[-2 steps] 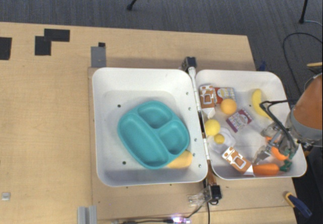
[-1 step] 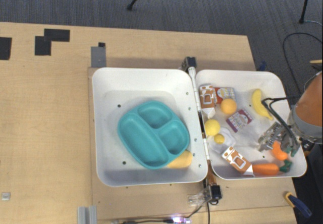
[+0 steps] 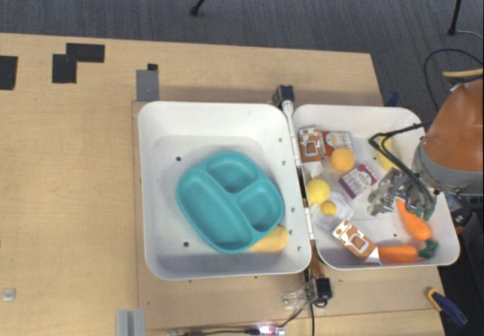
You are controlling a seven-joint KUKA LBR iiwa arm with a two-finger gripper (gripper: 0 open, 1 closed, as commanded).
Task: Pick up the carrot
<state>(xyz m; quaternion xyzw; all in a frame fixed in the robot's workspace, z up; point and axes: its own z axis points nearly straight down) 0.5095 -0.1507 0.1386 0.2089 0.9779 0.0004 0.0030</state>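
The carrot (image 3: pixel 414 222) lies in the right bin (image 3: pixel 448 253), near its right wall, long axis running from far-left to near-right. The gripper (image 3: pixel 393 194) hovers just to its left, tips beside the carrot's far end. Gripper state: cannot tell

- The right bin (image 3: pixel 344 260) is crowded: a carrot (image 3: pixel 414 222) lies at its 4 o'clock side, just beside the end effector (image 3: pixel 396 195).
- A second carrot (image 3: pixel 398 253) and a carton (image 3: pixel 355 239) line the 6 o'clock wall.
- Lemons (image 3: pixel 318 191) and packets (image 3: pixel 314 143) fill the 9 to 11 o'clock part.
- The left bin (image 3: pixel 162 251) has bare floor around its teal tray (image 3: pixel 231 200), widest at 9 and 12 o'clock.
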